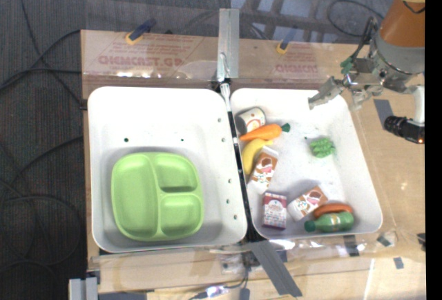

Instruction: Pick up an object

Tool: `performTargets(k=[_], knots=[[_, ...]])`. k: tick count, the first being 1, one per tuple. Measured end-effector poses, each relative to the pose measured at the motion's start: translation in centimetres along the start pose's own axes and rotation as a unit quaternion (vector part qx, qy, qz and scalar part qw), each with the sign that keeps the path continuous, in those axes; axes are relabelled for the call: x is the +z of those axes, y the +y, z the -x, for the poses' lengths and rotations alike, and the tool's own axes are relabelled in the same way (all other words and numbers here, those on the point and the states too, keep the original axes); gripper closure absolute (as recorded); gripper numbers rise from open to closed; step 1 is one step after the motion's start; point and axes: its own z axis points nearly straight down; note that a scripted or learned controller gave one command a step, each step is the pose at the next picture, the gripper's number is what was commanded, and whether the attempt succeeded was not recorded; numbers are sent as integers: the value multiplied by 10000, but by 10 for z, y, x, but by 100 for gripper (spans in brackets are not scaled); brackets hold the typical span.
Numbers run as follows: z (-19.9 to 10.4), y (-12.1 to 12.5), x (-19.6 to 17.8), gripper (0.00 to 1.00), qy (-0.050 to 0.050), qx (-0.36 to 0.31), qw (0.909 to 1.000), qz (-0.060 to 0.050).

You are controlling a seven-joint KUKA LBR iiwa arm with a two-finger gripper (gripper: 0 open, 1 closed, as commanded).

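Small green bumpy toy (321,147) isolated in right white bin (366,174), best targeted. Tool (343,89) at upper right rim, apparently released, nothing grasped; vertical descent advised.

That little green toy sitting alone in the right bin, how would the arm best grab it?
Probably straight down from above, fingers closing across the middle of the green toy. It lies low on the bin floor with bare space all round, so nothing crowds either side. Its exact shape is too small to tell.
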Motion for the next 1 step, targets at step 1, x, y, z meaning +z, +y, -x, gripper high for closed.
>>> performTargets(k=[1], knots=[[-31,-3,78,0,-6,-448,9990,-1]])
